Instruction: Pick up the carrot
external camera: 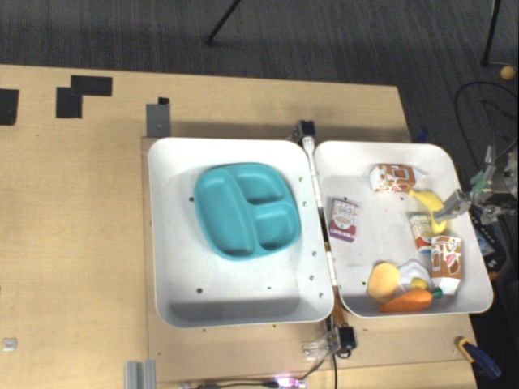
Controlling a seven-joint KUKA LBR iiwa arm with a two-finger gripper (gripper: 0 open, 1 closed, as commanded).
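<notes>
The orange carrot [406, 301] lies at the near edge of the right bin [357, 156], with its green end pointing right. It touches a yellow-orange round fruit [383, 280] on its left. My gripper [474, 198] sits at the right rim of that bin, beside a yellow banana [427, 202] and well behind the carrot. Nothing of the carrot is in it.
The right bin also holds a purple-and-white packet [343, 220], a brown-and-white packet [392, 177] at the back and another [445, 257] near the carrot. The left bin [170, 217] holds a teal divided plate [246, 210]. Cables lie right of the bench.
</notes>
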